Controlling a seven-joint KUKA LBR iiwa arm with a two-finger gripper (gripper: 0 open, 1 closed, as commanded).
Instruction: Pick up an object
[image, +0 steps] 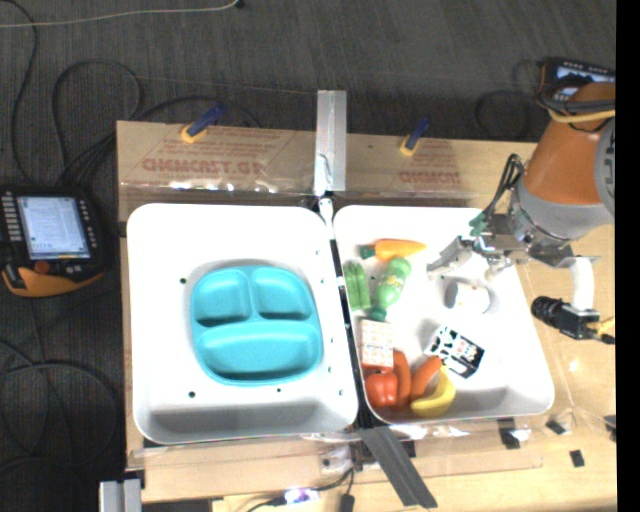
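The right bin (520, 330) holds several toy foods along its left side. An orange carrot (398, 246) lies at the top, with a light green bottle-shaped piece (392, 282) and a dark green cucumber (355, 285) below it. Lower down sit a white and red box (376, 345), a red pepper (382, 388), an orange piece (425, 373) and a yellow banana (435, 402). A black and white item (457, 350) lies near the bin's middle. My gripper (468, 262) hangs open above the bin's upper right, right of the carrot, with nothing between its fingers.
The left bin (160, 300) holds a blue divided tray (257, 325). A ridge (335, 300) separates the two bins. A tablet pendant (50, 235) lies off the bench at left. Clamps and cardboard run behind the bins.
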